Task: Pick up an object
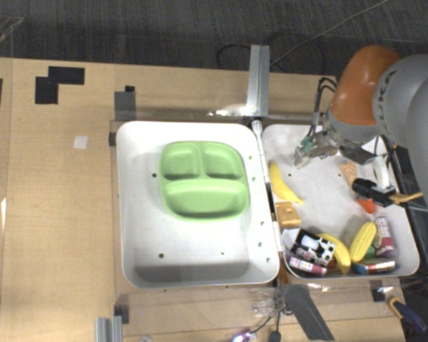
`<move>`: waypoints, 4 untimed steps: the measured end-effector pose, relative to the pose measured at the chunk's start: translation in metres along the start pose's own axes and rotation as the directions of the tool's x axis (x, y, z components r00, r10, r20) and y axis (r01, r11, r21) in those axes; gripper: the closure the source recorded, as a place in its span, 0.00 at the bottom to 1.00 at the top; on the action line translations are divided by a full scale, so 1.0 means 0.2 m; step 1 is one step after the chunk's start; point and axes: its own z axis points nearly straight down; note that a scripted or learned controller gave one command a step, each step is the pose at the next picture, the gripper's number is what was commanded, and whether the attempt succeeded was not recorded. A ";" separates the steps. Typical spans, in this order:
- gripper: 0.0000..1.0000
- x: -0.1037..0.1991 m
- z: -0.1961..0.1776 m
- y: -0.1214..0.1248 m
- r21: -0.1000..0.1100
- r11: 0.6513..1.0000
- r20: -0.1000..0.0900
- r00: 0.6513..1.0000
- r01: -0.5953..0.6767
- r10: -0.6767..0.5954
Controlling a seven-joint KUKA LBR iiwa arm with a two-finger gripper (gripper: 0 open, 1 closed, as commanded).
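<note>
So the tool (310,150) hangs over the back part of the right bin (412,258), above bare white floor, and honestly I can't tell what state it's in. Nothing visibly in it. Closest pick is the banana (280,184) lying just beside the dividing wall; the corn cob (363,240) and other clutter sit near the front. My worry: going for the banana could clip that wall, or it just closes on nothing.

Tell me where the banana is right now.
The banana lies in the right bin, along its left wall next to the divider, just above a small tan block and below-left of the gripper.
</note>
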 end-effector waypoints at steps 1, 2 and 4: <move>0.00 0.00 0.00 0.00 0.000 1.000 0.000 1.000 0.000 0.000; 0.00 0.05 0.06 -0.18 0.005 1.000 0.002 1.000 0.010 -0.010; 0.00 0.17 -0.42 0.22 0.012 1.000 -0.003 1.000 0.004 -0.004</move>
